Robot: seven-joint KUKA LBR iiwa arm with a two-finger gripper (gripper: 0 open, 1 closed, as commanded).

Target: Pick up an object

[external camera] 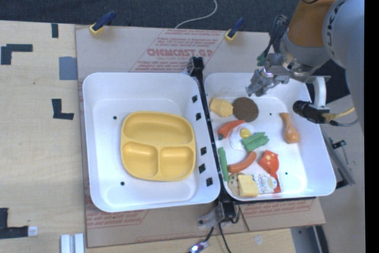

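The grey arm's two-finger gripper (259, 85) hangs over the far part of the right shallow white bin (312, 178), just beyond the round brown patty (245, 108). Whether its jaws are open or closed cannot be told, and nothing shows between them. Beside the patty, toward the divider, lies a yellow toy chunk (222, 107). An orange drumstick (289, 128) rests near the bin's right wall. A green bean pod (254, 141), a red sausage (242, 162) and a red pepper piece (269, 161) crowd the middle. The left white bin (98, 127) holds a yellow plastic divided tray (158, 146).
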